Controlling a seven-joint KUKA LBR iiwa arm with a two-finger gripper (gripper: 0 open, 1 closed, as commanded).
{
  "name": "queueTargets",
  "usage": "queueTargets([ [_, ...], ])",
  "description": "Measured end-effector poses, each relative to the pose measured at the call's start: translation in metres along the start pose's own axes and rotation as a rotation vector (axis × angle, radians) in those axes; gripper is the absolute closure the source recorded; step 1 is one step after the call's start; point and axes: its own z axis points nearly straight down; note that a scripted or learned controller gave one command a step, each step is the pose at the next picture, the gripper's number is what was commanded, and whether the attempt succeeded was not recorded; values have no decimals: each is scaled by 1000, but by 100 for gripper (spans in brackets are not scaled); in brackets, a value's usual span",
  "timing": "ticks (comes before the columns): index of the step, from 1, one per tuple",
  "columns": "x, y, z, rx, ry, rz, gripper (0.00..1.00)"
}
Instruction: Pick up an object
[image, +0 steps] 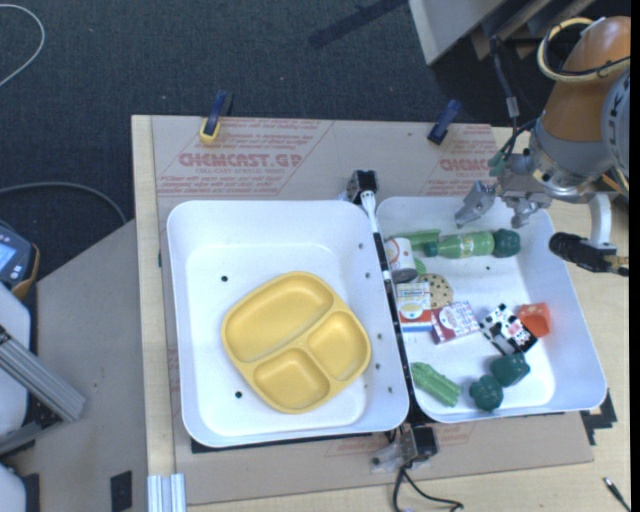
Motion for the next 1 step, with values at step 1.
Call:
queueTargets([
  [1,0,3,-10,-16,-2,-2,0],
])
